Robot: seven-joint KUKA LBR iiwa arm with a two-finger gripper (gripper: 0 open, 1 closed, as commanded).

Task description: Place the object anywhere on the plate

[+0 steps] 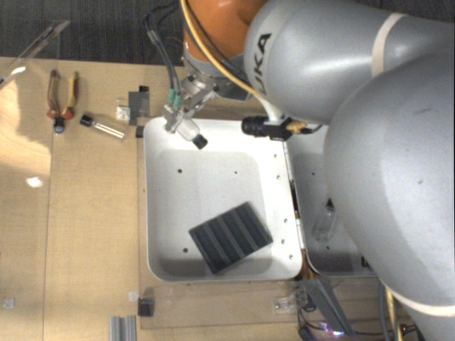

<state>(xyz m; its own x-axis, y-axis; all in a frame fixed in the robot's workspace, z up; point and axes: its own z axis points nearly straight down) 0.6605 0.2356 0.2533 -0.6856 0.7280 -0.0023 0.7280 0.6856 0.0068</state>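
Wooden counter (85, 226) carries a white bin (213, 169). At its 11 o'clock corner, the gripper (181, 119) grasps a small clear tube (190, 135). Ridged dark plate (230, 237) lies at 6 o'clock.

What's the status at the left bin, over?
Gripper over the left bin's far-left corner, clear vial with black cap between its fingers. Dark ridged plate at near side, path unobstructed.
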